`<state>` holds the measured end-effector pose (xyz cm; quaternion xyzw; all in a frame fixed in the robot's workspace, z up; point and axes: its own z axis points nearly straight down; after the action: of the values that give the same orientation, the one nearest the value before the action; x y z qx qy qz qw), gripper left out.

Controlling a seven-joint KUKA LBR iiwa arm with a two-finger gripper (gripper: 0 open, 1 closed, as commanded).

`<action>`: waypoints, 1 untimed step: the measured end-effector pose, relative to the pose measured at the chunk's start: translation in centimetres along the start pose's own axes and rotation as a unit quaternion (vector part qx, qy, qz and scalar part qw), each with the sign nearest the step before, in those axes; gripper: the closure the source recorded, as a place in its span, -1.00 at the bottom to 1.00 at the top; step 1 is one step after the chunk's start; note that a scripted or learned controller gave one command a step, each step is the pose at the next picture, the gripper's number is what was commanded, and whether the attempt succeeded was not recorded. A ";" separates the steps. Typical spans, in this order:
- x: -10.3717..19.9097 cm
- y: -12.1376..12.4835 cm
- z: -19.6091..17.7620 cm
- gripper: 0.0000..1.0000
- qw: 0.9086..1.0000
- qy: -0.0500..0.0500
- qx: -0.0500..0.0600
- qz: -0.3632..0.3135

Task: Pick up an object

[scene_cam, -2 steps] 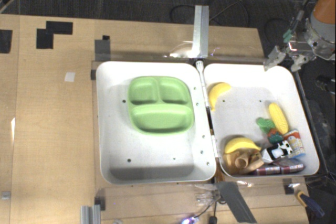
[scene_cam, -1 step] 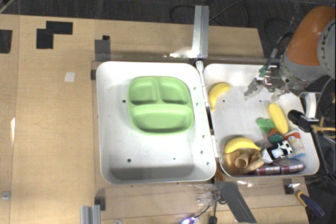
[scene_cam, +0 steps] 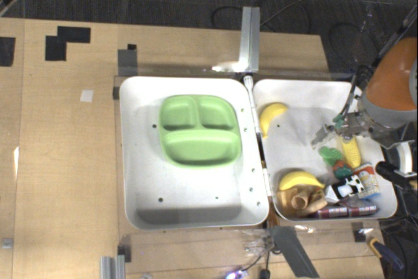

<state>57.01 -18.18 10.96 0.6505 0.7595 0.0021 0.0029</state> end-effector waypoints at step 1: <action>1.4 -4.1 1.5 -1.00 1.000 -0.003 -0.010 0.004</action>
<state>52.70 -17.40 9.42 0.6534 0.7569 0.0083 0.0115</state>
